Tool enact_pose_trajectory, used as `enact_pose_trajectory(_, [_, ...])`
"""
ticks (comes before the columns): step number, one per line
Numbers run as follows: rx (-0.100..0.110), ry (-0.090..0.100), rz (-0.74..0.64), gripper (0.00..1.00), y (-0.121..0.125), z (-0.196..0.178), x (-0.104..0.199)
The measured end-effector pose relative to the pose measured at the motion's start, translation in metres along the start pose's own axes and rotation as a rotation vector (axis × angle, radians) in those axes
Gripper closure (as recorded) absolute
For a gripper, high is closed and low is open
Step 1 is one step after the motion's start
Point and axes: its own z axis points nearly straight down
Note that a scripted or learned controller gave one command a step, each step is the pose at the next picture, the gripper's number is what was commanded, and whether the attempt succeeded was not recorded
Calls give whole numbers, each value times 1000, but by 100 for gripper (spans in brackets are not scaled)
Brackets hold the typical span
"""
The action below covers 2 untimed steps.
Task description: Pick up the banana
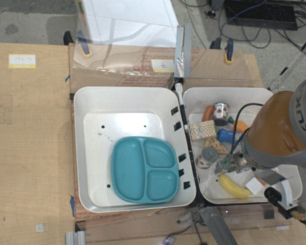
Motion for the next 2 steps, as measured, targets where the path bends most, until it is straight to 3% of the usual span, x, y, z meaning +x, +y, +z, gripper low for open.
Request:
enact_pose_trajectory(1, [0, 0, -124, 100, 101, -88, 38])
enact_pose_trajectory(2, [1, 0, -125, 0, 101, -87, 38])
